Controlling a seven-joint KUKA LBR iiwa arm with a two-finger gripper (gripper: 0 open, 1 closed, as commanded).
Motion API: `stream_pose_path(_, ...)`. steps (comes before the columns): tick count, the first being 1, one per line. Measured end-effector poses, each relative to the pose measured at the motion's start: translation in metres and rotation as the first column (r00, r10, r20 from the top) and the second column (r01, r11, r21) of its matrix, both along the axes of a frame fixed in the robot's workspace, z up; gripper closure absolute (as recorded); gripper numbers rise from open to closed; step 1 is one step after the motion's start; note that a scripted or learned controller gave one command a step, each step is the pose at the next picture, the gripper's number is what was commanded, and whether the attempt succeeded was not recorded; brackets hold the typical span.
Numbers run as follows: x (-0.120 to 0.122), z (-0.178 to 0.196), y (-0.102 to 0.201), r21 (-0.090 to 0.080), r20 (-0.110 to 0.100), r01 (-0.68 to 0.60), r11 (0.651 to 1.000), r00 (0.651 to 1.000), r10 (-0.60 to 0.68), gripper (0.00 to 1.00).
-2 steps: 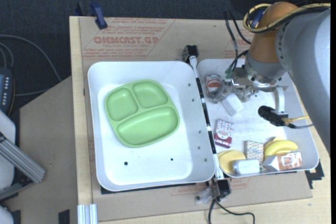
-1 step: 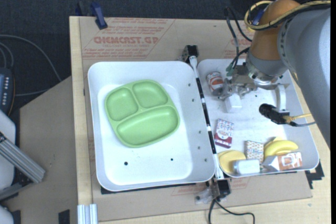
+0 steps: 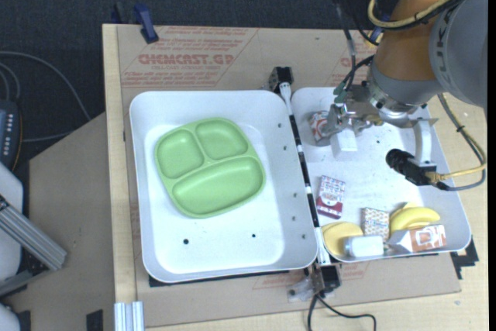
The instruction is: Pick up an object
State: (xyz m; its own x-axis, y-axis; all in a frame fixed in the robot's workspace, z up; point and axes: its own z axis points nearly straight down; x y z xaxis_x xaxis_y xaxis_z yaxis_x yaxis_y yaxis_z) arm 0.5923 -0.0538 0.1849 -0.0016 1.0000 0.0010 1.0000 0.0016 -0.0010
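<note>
My gripper [image 3: 342,125] hangs over the far left part of the right bin [image 3: 457,201], below the orange band of the arm. A crumpled red and white wrapper [image 3: 318,125] lies right beside it on the left; whether they touch I cannot tell. Nearer the front of this bin lie a small red and white packet [image 3: 331,196], a patterned box [image 3: 374,220], two yellow banana-like pieces [image 3: 339,235] [image 3: 413,216], a white bottle [image 3: 364,246] and an orange and white carton [image 3: 425,238].
The left bin [image 3: 147,167] holds a green divided plate [image 3: 208,166]. A black divider rail [image 3: 298,159] runs between the bins. A black connector with a yellow cable [image 3: 408,165] hangs from the arm over the right bin. Cardboard surrounds both bins.
</note>
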Motion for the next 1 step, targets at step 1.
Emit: stream_pose_path(1, -0.0173, 0.0349, 0.0207, -0.001, 0.002, 0.0, 1.0, 1.0, 0.0, 1.0)
